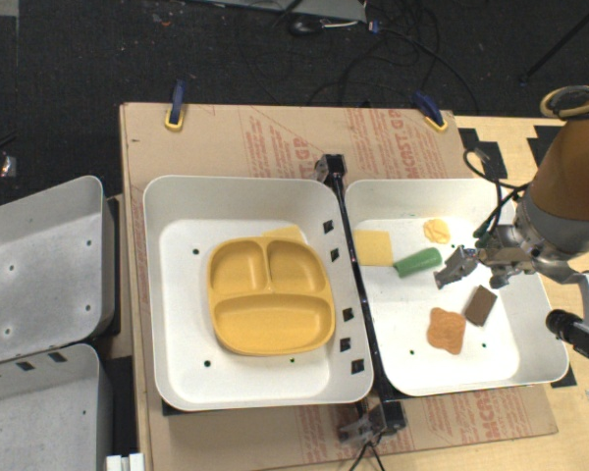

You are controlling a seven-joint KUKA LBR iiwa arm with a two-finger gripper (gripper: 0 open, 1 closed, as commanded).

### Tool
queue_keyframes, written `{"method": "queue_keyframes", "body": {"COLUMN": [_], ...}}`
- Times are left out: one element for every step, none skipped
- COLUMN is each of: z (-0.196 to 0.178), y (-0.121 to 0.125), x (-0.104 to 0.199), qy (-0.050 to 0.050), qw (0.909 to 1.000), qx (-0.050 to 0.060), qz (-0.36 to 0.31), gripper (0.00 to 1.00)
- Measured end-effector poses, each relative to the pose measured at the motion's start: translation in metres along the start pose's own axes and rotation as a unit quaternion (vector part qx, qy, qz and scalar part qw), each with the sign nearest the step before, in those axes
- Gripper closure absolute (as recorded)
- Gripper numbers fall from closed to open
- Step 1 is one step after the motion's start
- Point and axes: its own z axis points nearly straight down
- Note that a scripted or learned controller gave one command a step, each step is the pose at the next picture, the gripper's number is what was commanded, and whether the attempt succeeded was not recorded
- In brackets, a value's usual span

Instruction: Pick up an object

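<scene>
A green block point(416, 261) lies in the right bin point(540, 366), just left of the gripper point(468, 266), whose fingers stand apart with nothing between them. Near it lie a brown block point(480, 305), an orange piece point(447, 330) and a yellow square point(373, 247). The left bin point(167, 361) holds a yellow tray point(271, 296). Both bins rest on a cardboard sheet point(275, 130) over a dark carpet point(69, 57) with cables point(393, 18)

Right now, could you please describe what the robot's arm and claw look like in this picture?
The arm is thick and rounded, with a broad orange band above a grey wrist section. Dark cables loop alongside the wrist. The claw is a small assembly of dark grey metal, much slimmer than the arm that carries it.
</scene>
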Motion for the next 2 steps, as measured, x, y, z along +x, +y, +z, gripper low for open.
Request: {"method": "queue_keyframes", "body": {"z": [-0.006, 0.041], "y": [0.003, -0.005], "x": [0.0, 0.0], "qy": [-0.001, -0.001], "qw": [1.0, 1.0], "qx": [-0.006, -0.004], "qz": [-0.001, 0.0], "gripper": [0.0, 0.0]}}
